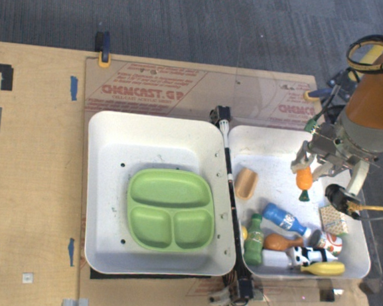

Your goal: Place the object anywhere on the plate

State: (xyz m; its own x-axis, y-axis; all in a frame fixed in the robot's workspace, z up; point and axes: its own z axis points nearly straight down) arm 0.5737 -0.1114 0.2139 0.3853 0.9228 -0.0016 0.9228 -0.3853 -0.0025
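Above the right bin (358, 260), the tool (313, 168) grips a small orange carrot (304, 179) between its fingers; the hold looks shallow, so transit over the rims to the green plate (170, 209) risks a drop

Pretty even, bright overhead light, soft shadows under the white bins (103, 174), slightly soft focus overall, no harsh glare.

You see two white bins: the left bin (103, 174) holds one green plate (170, 209) of three compartments; the right bin (272, 144) holds roughly nine small items. One orange carrot (304, 179) sits at one gripper (316, 165); two blue clamps (105, 45) grip the board's far edge.
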